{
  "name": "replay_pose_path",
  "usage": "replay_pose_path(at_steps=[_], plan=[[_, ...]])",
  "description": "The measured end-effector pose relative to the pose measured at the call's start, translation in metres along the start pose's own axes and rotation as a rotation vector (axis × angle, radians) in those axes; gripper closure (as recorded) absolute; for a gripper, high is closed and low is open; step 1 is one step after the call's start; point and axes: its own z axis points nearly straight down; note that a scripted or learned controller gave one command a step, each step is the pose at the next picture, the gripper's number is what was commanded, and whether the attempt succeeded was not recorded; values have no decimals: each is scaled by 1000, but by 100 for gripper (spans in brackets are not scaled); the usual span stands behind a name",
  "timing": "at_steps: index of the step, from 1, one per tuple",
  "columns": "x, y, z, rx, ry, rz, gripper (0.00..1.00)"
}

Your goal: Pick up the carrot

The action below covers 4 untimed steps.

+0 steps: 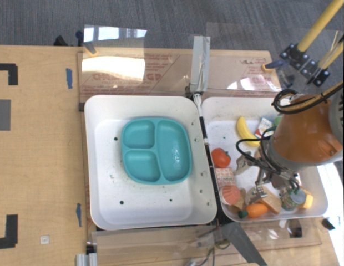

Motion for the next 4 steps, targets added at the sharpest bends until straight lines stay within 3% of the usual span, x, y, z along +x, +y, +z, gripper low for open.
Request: replay_pose_path(at_steps=[1,2,3,4], plan=[[0,2,-10,-2,5,-3,100],[8,1,0,-10,19,-208,100],[-15,9,-155,-11,20,-221,100],[-22,79,-90,-22,33,-318,100]])
